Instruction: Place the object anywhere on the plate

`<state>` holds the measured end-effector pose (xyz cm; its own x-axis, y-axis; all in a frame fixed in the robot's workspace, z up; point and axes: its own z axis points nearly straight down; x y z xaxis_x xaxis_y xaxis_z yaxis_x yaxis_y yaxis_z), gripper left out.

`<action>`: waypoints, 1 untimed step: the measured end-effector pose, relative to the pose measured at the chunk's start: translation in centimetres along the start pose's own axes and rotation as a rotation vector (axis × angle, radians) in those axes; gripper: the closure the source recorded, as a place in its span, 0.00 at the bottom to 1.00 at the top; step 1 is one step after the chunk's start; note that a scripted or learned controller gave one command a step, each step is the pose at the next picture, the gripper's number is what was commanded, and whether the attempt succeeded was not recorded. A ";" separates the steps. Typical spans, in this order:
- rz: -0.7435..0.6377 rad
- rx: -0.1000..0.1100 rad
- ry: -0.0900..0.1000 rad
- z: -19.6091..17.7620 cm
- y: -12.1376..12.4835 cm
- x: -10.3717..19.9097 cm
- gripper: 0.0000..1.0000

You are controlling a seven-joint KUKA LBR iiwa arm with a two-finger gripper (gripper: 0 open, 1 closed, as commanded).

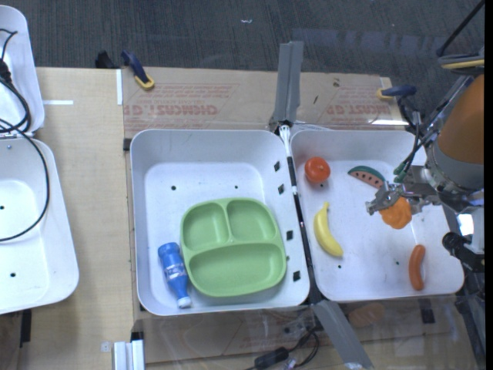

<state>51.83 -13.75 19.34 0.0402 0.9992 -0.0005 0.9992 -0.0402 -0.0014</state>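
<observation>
The green three-compartment plate (231, 247) lies in the left bin (150, 206). My gripper (390, 201) hovers over the right bin (362, 280), near its right side. An orange toy piece (397, 216) sits directly under the gripper and is partly covered by it. Whether it is gripped or just lying beneath cannot be made out. The arm's orange band (470, 126) shows at the right edge.
The right bin also holds a red tomato (316, 169), a watermelon slice (366, 176), a yellow banana (327, 232) and a sausage (417, 267). A blue bottle (174, 272) lies left of the plate. A divider (293, 199) separates the bins.
</observation>
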 end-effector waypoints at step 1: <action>-0.045 0.002 0.000 -1.0 3.6 9.1 1.00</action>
<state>55.83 -4.80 20.30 -0.0047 1.0000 -0.0008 1.0000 0.0047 -0.0033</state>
